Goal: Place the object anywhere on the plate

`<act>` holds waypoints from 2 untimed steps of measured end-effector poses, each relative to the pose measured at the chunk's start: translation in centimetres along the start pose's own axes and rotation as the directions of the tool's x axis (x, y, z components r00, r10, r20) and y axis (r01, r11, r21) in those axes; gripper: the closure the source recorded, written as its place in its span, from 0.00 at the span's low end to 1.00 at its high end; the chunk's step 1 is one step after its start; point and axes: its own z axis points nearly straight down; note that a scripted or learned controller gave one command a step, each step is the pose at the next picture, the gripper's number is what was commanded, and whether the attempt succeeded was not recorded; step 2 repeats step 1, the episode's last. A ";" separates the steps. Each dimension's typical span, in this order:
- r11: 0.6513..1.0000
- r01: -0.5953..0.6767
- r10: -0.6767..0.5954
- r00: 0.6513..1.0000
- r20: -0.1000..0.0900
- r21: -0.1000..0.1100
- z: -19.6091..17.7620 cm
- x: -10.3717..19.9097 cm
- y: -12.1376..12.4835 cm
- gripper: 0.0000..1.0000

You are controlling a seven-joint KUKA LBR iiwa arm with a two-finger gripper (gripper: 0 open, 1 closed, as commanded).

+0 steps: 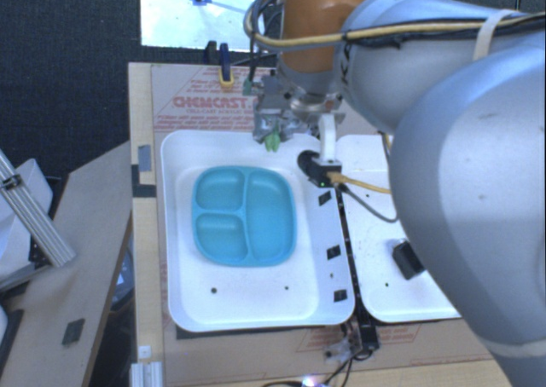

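Look first at how the tool [275, 131] stands against the blue plate [246, 215]: the tool hangs near the top centre of the frame, over the upper rim of the left bin [183, 291], and the plate lies below it in the frame and slightly to the left, near the middle of that bin. A small green object [272, 141] shows at the tool's tips, seemingly pinched between them, so you can take the tool as clenched on it, though the piece is tiny and much of the fingers is lost under the wrist. The green object is therefore above the bin's upper edge, just beyond the plate's upper right corner and not yet over any of its compartments. The plate has three sections, two stacked on its left and one tall section on its right; that tall right section is nearest the tool. In your place I would judge that the coming move turns on carrying the object down-frame until it stands over that section before letting go. A dark item [407, 259] lies in the right bin [384, 300], well apart from all this.
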 end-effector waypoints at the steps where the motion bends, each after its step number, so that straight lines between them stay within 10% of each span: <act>1: 1.000 0.001 -0.001 1.000 0.000 0.000 0.0 0.1 0.0 0.00; 2: 1.000 0.001 -0.001 1.000 0.000 0.000 0.0 0.1 0.0 0.00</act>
